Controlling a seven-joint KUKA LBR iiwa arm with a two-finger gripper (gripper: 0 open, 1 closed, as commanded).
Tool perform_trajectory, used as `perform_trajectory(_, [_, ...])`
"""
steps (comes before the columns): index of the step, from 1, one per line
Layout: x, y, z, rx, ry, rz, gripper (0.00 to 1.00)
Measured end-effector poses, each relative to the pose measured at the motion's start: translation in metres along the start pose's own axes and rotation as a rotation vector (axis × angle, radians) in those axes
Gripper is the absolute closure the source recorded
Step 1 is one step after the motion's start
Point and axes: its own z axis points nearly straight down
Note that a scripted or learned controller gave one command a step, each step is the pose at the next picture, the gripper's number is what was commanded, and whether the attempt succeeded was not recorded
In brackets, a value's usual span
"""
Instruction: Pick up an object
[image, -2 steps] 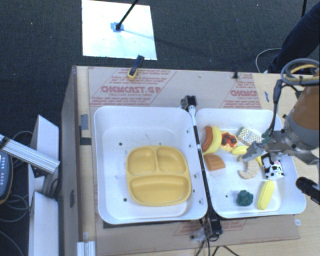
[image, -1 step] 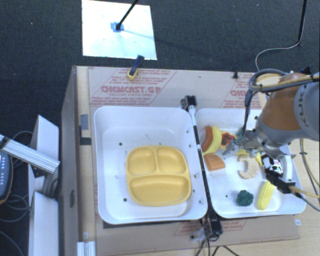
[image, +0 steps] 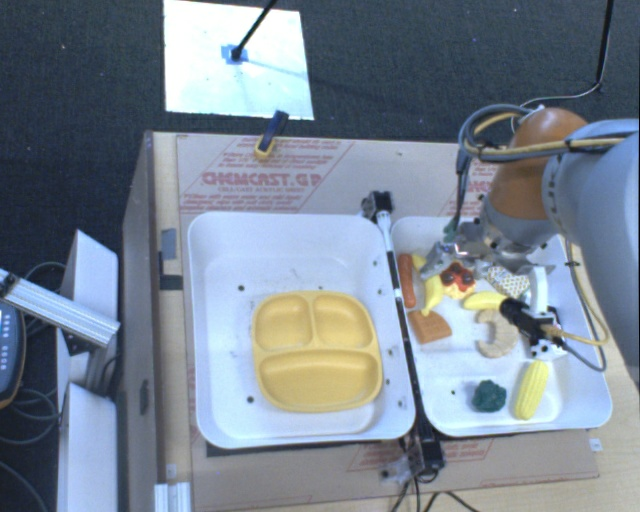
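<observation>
1. Dark carpet surrounds the desk (image: 160, 330).
2. Nearest, a corn cob (image: 531, 389) and green lump (image: 489, 396) lie below the pincer (image: 455, 268).
3. Left of it sits a yellow tray (image: 317, 350).
4. Over the toy food, the pincer's grip cannot be told.

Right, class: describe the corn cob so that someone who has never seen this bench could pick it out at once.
Start at the right-hand white bin, the one crowded with toy food beside the bin holding the yellow divided plate. Go to its near right corner, where the corn cob lies beside a dark green lump. It is the pale yellow, bumpy, stubby cylinder, unlike the smooth curved banana further back.
</observation>
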Motion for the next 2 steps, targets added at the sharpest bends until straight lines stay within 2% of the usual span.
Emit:
perform_trajectory(1, [-0.009,0.008,0.011,-0.001,0.0,0.002,0.0])
perform_trajectory(2, [-0.011,0.011,-0.003,-0.012,-0.005,0.0,1.0])
